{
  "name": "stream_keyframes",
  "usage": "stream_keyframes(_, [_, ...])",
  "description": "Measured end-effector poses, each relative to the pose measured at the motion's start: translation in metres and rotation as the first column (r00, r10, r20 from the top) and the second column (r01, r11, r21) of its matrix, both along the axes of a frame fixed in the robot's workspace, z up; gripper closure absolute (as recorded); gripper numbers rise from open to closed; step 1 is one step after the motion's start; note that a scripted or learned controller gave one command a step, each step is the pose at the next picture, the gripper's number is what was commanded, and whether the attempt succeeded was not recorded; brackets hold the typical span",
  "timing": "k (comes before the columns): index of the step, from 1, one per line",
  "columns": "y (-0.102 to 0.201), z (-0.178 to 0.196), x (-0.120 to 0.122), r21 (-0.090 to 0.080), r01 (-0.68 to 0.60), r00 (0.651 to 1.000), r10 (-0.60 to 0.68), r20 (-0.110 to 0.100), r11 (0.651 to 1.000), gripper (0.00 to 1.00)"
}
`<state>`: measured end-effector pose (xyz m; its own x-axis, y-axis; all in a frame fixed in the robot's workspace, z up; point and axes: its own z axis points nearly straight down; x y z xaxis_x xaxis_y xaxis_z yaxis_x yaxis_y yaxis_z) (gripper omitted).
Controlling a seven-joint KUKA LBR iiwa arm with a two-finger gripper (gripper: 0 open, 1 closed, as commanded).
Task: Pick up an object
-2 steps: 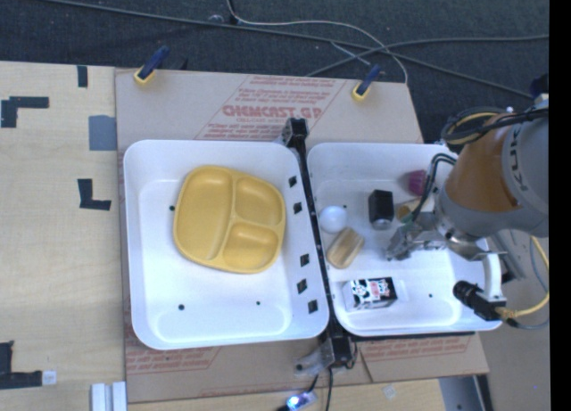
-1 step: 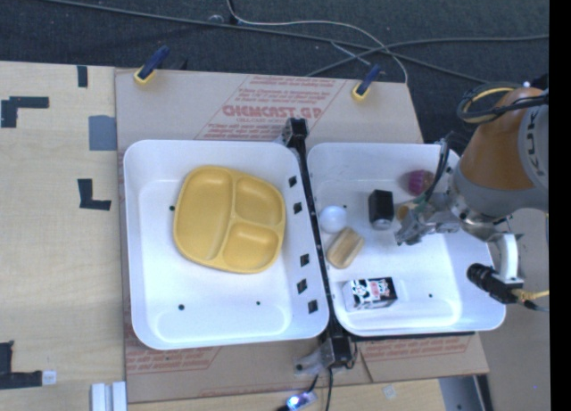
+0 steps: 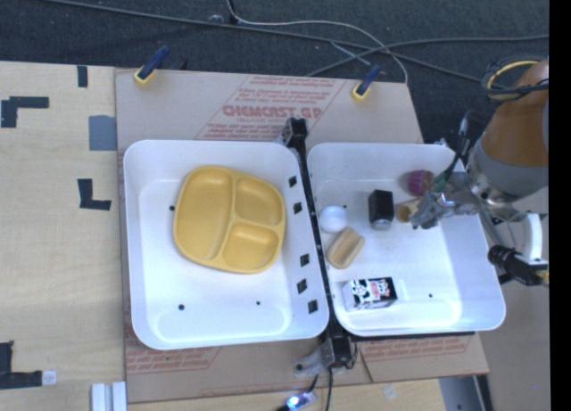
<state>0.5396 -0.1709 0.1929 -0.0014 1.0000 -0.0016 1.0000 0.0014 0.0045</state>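
The tool point(image 3: 426, 211) hangs low in the right bin point(image 3: 464, 311), a purple ball point(image 3: 419, 181) just behind it, a black cup point(image 3: 381, 208) beside; its grip state is unclear.

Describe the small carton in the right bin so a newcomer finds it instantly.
Start at the right bin, then look along its near wall. The small carton lies flat there, below the tan bread-like piece. Alone among its neighbours, it is boxy with black-and-white cow-style patches.

Bare floor point(image 3: 446, 262) right of black cylinder point(image 3: 381, 208)
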Motion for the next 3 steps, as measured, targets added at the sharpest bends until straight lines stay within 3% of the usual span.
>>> stream_keyframes(1, [0.008,0.049,0.007,0.001,-0.001,1.0,0.001,0.0,1.0,1.0])
stream_keyframes(3, [0.118,0.04,-0.024,0.002,-0.003,1.0,0.003,-0.008,1.0,1.0])
